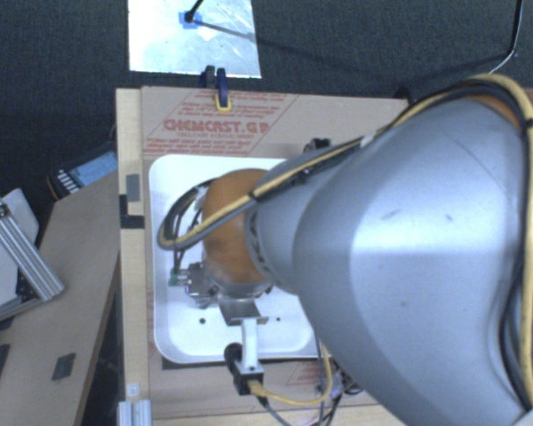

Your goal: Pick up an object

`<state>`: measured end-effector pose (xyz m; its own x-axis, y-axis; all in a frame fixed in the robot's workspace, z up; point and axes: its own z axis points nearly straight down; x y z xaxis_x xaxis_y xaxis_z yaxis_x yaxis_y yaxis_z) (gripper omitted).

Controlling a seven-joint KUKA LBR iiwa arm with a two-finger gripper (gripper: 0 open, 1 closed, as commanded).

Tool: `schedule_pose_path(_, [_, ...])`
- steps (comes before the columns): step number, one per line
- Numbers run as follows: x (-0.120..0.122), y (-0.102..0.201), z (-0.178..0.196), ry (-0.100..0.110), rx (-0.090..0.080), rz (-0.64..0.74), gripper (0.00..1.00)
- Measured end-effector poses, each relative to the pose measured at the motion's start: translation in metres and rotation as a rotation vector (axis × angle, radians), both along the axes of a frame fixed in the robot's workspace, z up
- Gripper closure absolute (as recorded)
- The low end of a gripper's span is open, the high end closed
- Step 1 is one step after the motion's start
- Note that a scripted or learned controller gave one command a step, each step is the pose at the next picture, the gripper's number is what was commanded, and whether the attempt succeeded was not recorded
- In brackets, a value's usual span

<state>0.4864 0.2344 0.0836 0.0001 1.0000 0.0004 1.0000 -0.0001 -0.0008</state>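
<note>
You have the arm [409, 238] hanging over the left white bin [171, 193], the gripper [216, 293] low inside it, grip state impossible to tell, any object hidden beneath, so the pick looks unfinished.

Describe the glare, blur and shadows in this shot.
Camera view: the grey robot arm looms close to the lens, soft-edged, with a broad pale sheen; the silver foil sheet at the top glares white; the shallow white bin is brightly lit.
</note>
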Motion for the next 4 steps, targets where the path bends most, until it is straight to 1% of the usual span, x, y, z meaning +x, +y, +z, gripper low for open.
schedule_pose_path(1, [0.151, -0.002, 0.067, -0.02, 0.003, 0.001, 1.0])
schedule_pose_path(2, [0.183, -0.001, -0.002, -0.002, 0.0, 0.004, 1.0])
schedule_pose_path(4, [0.184, 0.001, 0.024, -0.006, 0.001, 0.011, 1.0])
